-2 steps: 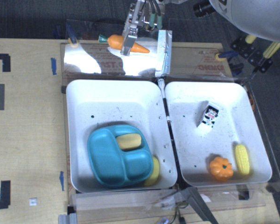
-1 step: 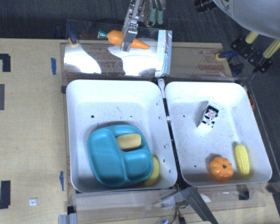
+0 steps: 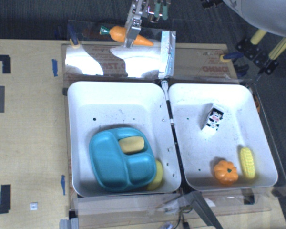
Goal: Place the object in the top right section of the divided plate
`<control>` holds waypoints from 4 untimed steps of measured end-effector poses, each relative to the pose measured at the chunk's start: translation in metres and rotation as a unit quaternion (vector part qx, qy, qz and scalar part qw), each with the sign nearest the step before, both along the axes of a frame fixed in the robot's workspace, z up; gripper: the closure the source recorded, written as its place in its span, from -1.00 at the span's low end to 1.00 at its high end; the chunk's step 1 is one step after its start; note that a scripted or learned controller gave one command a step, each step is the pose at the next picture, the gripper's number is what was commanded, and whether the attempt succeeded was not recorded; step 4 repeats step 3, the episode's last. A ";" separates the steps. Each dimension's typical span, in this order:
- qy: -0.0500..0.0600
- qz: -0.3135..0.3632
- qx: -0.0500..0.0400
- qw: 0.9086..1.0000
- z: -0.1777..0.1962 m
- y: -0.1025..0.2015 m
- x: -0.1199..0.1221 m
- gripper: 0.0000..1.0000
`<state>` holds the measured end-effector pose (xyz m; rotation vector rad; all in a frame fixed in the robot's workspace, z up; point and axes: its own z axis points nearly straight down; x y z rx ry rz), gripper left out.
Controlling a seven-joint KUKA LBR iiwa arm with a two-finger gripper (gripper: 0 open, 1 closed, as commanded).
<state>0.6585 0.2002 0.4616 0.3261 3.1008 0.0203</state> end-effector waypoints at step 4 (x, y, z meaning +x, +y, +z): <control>0.006 0.071 -0.005 0.997 -0.036 -0.021 -0.008 1.00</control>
